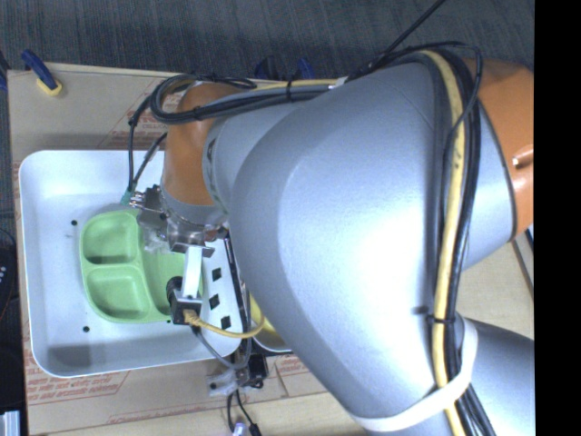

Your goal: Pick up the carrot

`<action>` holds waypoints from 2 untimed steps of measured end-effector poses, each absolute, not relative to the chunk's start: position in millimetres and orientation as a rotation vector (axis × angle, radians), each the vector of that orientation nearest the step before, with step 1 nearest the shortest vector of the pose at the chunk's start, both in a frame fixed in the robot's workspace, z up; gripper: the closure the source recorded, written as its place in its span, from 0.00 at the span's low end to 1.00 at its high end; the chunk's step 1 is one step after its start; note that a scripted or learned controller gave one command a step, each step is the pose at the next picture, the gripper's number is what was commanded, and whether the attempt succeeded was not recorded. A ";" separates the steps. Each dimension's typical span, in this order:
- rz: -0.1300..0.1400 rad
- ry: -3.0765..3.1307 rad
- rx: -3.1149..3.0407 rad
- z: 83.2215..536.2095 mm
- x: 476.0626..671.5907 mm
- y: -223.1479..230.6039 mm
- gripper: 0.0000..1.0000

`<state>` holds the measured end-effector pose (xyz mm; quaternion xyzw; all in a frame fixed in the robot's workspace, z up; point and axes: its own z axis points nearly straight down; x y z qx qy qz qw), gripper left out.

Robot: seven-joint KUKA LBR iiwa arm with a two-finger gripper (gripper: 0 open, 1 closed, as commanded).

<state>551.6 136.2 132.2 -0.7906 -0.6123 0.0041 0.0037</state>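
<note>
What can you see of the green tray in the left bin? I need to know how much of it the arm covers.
The green tray looks like light green moulded plastic with rounded corners. Two shallow compartments show, one above the other in the picture, split by a raised ridge, and both look bare. It lies flat on the floor of the left white bin. Its right part is hidden behind the wrist and gripper.

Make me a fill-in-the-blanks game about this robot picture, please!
1. The divided tray in the white bin is coloured ____.
2. The big arm is mostly grey, with an ____ band above its wrist.
3. A long ____ cable runs down the arm.

Missing words: green; orange; yellow
</note>
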 end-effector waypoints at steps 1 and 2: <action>0.005 -1.781 -2.583 216.1 519.1 100.2 1.00; 0.005 -1.721 -2.624 300.5 529.7 199.9 1.00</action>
